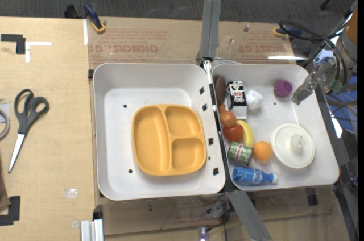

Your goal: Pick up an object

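The right bin holds a heap of small things along its left side: a black and white carton, a white ball, a red tomato, a yellow banana, a green can, an orange and a blue bottle. A purple ball lies near the far wall, and a white lidded bowl sits to the right. My gripper hangs over the bin's far right part, just right of the purple ball, with nothing seen in it.
The left bin bears a yellow divided plate. Scissors lie on the wooden bench at far left. A grey divider bar runs up between the bins. Cables trail at the back right.
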`<action>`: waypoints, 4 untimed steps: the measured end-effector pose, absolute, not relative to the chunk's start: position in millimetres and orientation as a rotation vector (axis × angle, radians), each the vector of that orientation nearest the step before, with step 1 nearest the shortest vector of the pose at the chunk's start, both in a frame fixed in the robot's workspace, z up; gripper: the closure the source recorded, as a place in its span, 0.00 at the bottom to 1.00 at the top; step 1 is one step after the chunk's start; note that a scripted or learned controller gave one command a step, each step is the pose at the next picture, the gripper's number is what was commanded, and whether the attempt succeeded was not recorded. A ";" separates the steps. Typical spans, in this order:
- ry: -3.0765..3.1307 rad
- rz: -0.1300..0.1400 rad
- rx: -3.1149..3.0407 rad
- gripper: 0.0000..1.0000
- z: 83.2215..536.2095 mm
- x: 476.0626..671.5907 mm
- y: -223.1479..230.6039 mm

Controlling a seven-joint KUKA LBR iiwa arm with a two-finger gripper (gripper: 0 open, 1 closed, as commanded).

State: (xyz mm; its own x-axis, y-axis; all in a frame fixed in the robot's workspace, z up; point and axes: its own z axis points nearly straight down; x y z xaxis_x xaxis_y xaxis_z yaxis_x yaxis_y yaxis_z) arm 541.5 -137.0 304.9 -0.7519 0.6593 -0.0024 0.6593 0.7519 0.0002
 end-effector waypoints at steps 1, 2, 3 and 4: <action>2.810 -0.002 1.399 1.00 338.7 562.4 -87.9; 2.713 -0.004 1.586 1.00 300.8 503.6 -48.2; 2.587 -0.005 1.783 1.00 350.6 543.3 -0.8; 2.590 -0.010 1.778 1.00 358.6 544.2 -0.8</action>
